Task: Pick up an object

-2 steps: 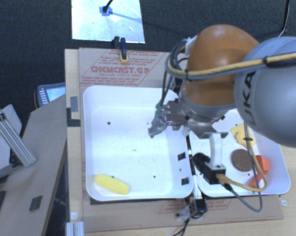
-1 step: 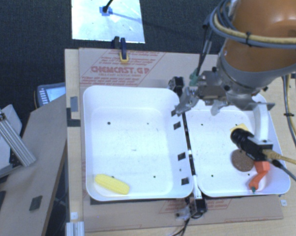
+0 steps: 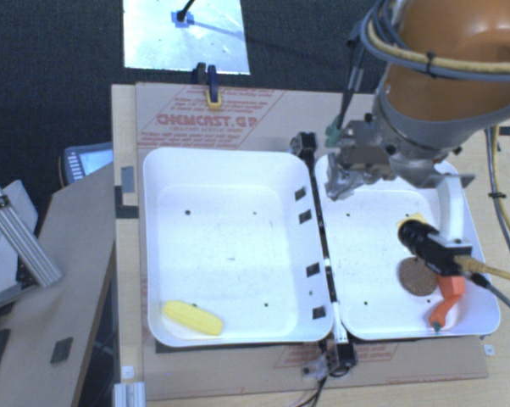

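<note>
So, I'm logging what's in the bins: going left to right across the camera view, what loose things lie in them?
Yellow corn-like piece in the left bin → brown round disc → orange piece, these last two close together in the right bin.

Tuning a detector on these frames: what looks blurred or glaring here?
Camera view: the arm's orange band, looming large, is soft-edged; the metal sheet at the top glares; the yellow object and brown disc read fairly sharp.
</note>
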Robot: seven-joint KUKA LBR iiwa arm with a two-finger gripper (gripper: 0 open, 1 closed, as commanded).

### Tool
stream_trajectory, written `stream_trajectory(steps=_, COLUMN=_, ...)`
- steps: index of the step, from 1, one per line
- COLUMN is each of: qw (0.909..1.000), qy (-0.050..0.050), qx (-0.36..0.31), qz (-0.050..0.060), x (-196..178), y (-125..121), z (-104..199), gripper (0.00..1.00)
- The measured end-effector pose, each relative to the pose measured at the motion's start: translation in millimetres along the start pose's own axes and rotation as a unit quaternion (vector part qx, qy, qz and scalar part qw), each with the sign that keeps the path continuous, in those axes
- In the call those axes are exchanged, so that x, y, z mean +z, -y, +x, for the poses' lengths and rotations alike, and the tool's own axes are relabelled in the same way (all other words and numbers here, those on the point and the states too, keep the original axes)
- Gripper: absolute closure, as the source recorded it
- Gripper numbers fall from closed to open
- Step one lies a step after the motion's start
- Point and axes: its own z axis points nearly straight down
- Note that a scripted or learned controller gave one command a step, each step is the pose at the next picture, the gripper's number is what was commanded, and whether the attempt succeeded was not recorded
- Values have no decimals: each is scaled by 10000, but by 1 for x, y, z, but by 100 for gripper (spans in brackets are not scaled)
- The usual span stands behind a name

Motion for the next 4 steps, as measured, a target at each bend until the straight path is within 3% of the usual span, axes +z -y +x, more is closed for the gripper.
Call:
stream_trajectory(steps=1, qw=10000, qy=1, qx=-30, qz=-8, x=-11, y=-1, z=0, gripper=100)
stream_trajectory(steps=2, qw=10000, qy=-4, qx=-6, qz=26, x=4, y=0, z=58, gripper=100)
stream_trajectory(steps=3, qw=9999, qy=24, qx=58, qz=93, x=207, y=4, z=19, gripper=100)
stream_trajectory(steps=4, qw=10000, qy=0, qx=42, qz=27, x=199, y=2, z=21, gripper=0)
